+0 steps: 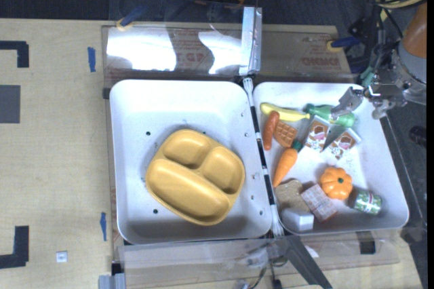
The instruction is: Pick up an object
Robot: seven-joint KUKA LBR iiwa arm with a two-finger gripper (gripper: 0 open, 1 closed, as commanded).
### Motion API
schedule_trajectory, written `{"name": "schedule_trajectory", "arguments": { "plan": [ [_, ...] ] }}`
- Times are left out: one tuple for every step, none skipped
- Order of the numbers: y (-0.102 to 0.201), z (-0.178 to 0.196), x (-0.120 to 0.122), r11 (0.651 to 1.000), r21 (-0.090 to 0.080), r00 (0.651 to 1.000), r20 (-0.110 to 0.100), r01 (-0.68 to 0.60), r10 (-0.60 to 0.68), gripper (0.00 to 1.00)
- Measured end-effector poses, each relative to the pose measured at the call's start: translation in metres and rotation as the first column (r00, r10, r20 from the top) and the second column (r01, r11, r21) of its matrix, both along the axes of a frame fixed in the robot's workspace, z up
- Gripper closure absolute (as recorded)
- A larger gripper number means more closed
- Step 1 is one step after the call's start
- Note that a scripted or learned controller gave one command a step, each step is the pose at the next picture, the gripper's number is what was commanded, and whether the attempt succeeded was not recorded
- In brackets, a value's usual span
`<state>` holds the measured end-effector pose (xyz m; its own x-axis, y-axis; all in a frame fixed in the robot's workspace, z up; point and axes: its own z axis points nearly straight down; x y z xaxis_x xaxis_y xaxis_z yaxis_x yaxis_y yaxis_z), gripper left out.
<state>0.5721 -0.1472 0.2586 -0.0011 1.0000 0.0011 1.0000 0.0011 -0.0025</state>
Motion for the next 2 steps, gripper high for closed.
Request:
{"name": "schedule_trajectory", "arguments": {
  "plan": [
    [-0.043, -0.006, 0.035, 0.993, -0.005, 0.993, 0.007, -0.115, 0.115, 0.00],
    [-0.045, -0.137, 0.049, 0.998, -0.004, 0.997, 0.013, 0.070, -0.070, 0.00]
  ]
}}
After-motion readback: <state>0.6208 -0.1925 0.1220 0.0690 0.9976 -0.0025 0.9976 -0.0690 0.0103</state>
